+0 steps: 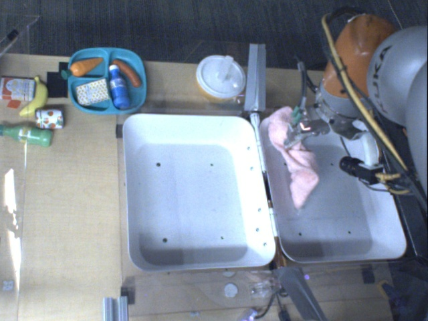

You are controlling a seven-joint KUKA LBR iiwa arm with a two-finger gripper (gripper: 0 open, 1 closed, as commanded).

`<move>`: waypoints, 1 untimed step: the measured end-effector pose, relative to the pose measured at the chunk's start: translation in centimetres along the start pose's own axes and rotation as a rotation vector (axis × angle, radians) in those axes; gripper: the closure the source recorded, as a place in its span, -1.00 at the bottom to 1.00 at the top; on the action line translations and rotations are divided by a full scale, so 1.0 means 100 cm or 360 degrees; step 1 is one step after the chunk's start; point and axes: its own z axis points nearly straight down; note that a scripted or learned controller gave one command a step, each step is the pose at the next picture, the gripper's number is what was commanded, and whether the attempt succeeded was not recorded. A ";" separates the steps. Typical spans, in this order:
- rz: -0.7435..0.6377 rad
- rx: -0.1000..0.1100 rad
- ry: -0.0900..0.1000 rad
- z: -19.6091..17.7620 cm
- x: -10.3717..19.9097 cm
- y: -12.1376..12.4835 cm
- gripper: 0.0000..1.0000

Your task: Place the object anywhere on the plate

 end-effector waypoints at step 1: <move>-0.0011 0.0000 0.0000 -0.040 0.002 0.002 1.00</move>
